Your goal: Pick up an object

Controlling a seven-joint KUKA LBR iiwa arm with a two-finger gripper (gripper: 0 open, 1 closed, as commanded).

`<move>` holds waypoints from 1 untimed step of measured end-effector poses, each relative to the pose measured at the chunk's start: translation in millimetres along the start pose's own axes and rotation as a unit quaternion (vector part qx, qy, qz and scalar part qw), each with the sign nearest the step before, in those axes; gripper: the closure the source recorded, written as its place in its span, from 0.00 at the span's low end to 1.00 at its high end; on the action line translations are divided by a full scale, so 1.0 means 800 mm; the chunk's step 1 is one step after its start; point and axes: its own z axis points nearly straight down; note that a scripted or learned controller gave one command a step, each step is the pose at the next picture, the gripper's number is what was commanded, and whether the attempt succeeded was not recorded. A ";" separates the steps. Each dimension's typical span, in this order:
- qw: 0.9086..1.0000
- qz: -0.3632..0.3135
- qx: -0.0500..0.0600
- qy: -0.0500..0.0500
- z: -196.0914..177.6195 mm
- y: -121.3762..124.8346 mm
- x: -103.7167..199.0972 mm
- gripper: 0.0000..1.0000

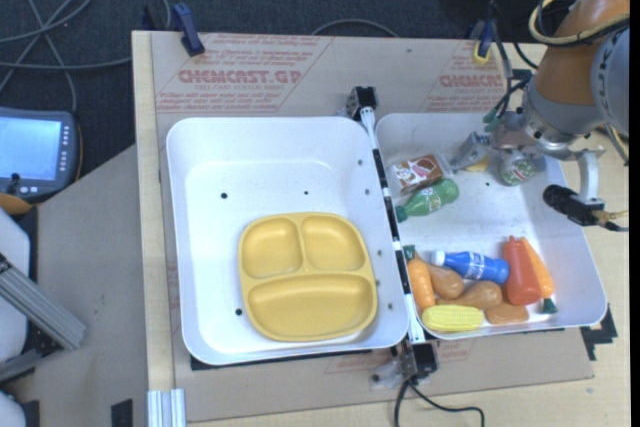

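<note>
**Gripper low in the right bin's far corner, grasp unconfirmed**

Jaws cannot be read from this slanted overhead view: the gripper (497,153) sits low in the far part of the right bin (590,290), and the grey wrist with its orange band covers most of the fingers, so whether they are apart or closed on anything is not clear. A small greenish, rounded object (517,169) lies just beside or under the fingertips; it may be a can or a jar seen end-on, but it is too blurred to name with confidence.

That object looks like the likeliest target. To do this step well, I would judge that the fingers need to straddle it squarely before closing, since a rounded body can roll or squirt sideways against the nearby bin wall. A straight vertical lift would then keep it clear of the neighbours.

Moving outward, a brown-and-white snack packet (417,171) lies near the bin's left edge, with a green bottle (430,197) just below it, tilted. Well apart, along the near wall, the remaining items crowd together: a blue-and-white bottle (473,264), a red bottle (520,270), a carrot (421,284), a corn cob (452,318), and brownish potato-like pieces (482,294) touching one another.

The left bin (200,165) holds a yellow divided plate (305,275) with three compartments, lying flat toward its near side.
</note>
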 end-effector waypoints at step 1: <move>1.000 0.003 0.002 -0.004 0.007 0.006 -0.019 0.00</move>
